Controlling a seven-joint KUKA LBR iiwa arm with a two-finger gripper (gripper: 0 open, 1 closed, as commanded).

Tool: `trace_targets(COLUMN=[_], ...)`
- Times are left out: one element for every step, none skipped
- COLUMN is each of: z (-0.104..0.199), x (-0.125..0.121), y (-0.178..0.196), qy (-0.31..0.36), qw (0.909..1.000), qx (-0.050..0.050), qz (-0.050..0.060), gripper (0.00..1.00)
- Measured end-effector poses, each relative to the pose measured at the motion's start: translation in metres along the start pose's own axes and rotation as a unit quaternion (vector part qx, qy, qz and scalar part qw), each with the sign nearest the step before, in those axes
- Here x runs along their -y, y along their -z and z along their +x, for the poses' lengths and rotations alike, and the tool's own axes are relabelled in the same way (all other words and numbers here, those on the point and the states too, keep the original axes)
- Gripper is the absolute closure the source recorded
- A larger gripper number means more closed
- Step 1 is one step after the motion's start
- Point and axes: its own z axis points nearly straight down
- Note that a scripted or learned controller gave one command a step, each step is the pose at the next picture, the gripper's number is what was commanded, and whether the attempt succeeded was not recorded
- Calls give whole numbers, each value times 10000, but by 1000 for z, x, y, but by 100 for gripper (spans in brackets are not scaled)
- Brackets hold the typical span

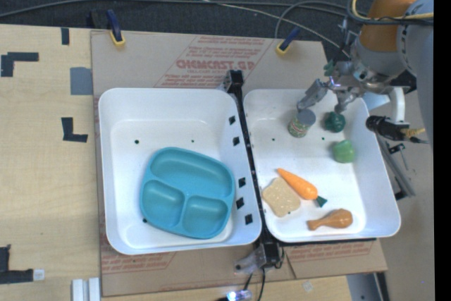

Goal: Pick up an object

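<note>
Cardboard (pixel 211 60) lies under both bins, its front edge nearest the camera, and red print at its far side reads, as far as I can make out, "CHEMCAST GP"; the smaller lines under it are too blurred to read. Two blue-and-yellow clamps (pixel 115 30) pin its far edge.

At about two o'clock the arm (pixel 398 7) comes in, orange band on top, and its gripper (pixel 324 108) hangs over the far part of the right bin (pixel 366 187). The fingers are spread apart, with nothing between them. One fingertip (pixel 306 106) sits right above a small round can (pixel 301 125); the other points down at a dark green ball (pixel 334 122). Whether either tip touches, I cannot tell.

In the left bin (pixel 127 116), at eight o'clock, a blue divided plate (pixel 187 192) takes up most of the floor.

The right bin holds the small things. Just toward five o'clock from the dark ball sits a lighter green lump (pixel 344 151). Nearer the front lie a cracker (pixel 281 198), an orange carrot (pixel 298 183) touching its far corner, and a brown drumstick (pixel 330 220) near the front wall.

Black clips (pixel 235 81) join the bins along their shared wall.
</note>
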Motion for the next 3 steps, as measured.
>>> trace_targets(z=[0, -5, -5], x=[-3, -6, -7], y=[10, -51, -103], qy=[16, 17, 20], qw=[10000, 10000, 10000], qx=[12, 18, 20], qz=[-73, -63, -82], gripper=[0, 0, 0])
